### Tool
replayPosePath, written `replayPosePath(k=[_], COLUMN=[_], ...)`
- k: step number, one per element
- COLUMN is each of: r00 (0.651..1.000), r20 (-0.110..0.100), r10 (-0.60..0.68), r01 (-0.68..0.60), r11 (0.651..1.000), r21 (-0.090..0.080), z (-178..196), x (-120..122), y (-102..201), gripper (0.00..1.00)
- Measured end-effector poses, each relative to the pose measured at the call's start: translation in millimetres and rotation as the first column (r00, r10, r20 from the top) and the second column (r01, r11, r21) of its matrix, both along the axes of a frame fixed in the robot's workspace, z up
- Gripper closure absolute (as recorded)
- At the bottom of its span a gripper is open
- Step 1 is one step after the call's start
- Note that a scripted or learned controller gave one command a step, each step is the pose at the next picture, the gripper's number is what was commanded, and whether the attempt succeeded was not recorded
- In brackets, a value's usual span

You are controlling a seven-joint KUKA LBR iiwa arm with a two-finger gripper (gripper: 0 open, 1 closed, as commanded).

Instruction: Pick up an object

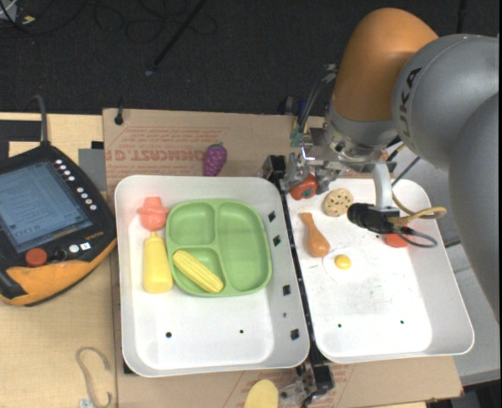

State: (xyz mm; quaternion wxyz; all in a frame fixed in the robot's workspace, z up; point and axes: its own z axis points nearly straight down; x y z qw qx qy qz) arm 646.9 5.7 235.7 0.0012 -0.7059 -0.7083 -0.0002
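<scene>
Over the right white bin [437, 313], my gripper [306, 175] hangs at the far-left corner, grip unreadable, above a small red toy [302, 190], probably light, rigid, pinchable across its middle.

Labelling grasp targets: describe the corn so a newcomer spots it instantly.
Start at the left white bin, which holds a green divided plate. The corn lies slantwise in the plate's lower-left compartment. It is ridged and yellow, unlike the smooth yellow bottle standing just outside the plate's left rim.
</scene>
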Motion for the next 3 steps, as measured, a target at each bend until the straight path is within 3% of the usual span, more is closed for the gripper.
replayPosePath(k=[1, 2, 3], r00=[1.000, 1.000, 1.000], r20=[-0.001, 0.000, -0.003], r10=[-0.001, -0.002, -0.004], r01=[0.001, 0.002, 0.004], r11=[1.000, 1.000, 1.000], r21=[-0.001, -0.001, -0.003], z=[-10.7, 1.4, -10.3], x=[3.4, -4.0, -10.5], y=[47.8, 76.2, 66.3], gripper=[1.00, 1.00, 1.00])
